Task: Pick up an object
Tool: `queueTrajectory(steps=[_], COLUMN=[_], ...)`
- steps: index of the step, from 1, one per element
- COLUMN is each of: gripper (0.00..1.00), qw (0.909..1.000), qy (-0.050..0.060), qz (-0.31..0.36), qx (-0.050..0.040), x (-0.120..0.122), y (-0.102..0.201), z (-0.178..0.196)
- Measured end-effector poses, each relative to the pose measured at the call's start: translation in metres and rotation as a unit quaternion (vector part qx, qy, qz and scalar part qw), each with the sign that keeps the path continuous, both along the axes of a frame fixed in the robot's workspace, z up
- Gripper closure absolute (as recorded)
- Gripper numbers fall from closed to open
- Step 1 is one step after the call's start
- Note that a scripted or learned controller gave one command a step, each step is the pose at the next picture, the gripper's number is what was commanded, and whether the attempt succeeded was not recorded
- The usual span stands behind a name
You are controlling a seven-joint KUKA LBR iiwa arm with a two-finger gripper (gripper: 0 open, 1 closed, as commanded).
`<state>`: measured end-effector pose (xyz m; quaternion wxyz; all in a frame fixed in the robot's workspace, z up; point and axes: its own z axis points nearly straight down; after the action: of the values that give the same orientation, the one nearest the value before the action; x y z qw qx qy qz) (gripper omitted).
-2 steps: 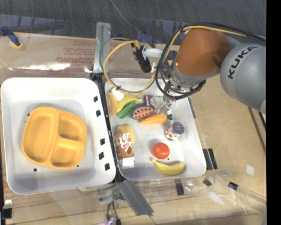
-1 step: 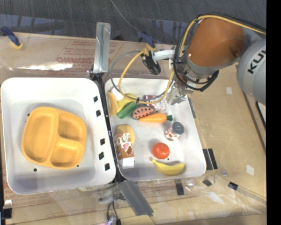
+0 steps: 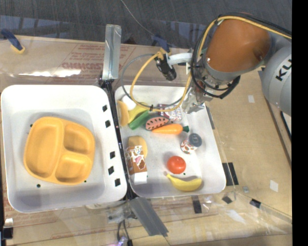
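The right bin [image 3: 211, 164] holds several toy foods. A carrot [image 3: 168, 129] lies beside a watermelon slice [image 3: 156, 122] and a green vegetable [image 3: 139, 119]. Further forward are a red tomato [image 3: 176, 164], a yellow banana [image 3: 185, 183] and a brown-and-white carton [image 3: 136, 158]. A small grey-blue round piece [image 3: 195, 139] sits against a small white-and-red ball [image 3: 187, 147]. My gripper [image 3: 192, 103] hangs below the orange wrist band [image 3: 232, 44], over the bin's far right part, just above and right of the carrot. Nothing shows held in it.
The left bin [image 3: 15, 101] holds a yellow divided plate [image 3: 59, 150]. A yellow cable [image 3: 138, 73] loops from the wrist over the right bin's far edge. A yellow item [image 3: 123, 112] lies by the divider between the bins. Tape strips hold the bins to the cardboard bench.
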<state>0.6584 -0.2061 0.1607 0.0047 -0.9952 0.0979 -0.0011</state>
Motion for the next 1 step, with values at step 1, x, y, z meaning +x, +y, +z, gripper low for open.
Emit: queueTrajectory(steps=[1], gripper=[1.0], qw=[1.0], qy=[-0.001], qz=[0.0], qx=[0.0006], x=[-0.0003], y=[0.0002], z=[-0.0021])
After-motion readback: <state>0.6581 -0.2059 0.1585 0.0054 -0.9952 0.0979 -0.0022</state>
